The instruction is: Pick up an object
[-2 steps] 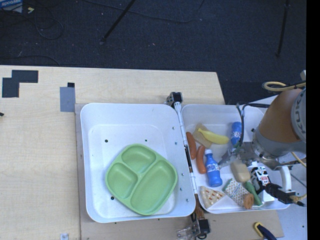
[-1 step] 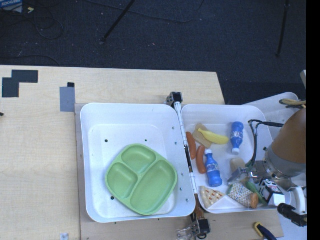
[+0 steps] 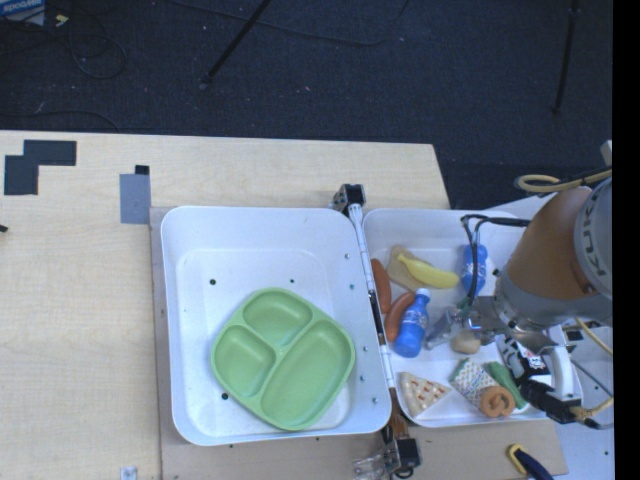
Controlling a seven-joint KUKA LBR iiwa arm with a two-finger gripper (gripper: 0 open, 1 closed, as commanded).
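Desk (image 3: 80,318): a pale wooden surface is seen, on which two shallow white bins are set side by side.
Left bin (image 3: 190,238): one green divided plate (image 3: 284,357) with three compartments is laid flat in it, towards the near right part.
Right bin (image 3: 420,223): a crowded set of small things is held here.
Banana (image 3: 428,270): it is laid near the far side of the right bin, just beside a blue bottle (image 3: 474,268) that is partly covered by the arm.
Sausages: one orange-red sausage (image 3: 381,283) is laid along the bin's left wall; a second (image 3: 399,313) is angled just beside it.
Blue and white bottle (image 3: 411,325): it is tilted in the middle of the right bin, touching the second sausage.
Sandwich wedge (image 3: 424,393): it is placed at the near left of the right bin.
Doughnut (image 3: 496,401): it is seen at the near edge, next to a patterned white and green piece (image 3: 470,378).
Arm (image 3: 560,253): it is brought in from the right, over the right bin.
Gripper (image 3: 462,326): it is lowered among the things near a small beige item (image 3: 466,344); whether it is spread or pressed together cannot be told.
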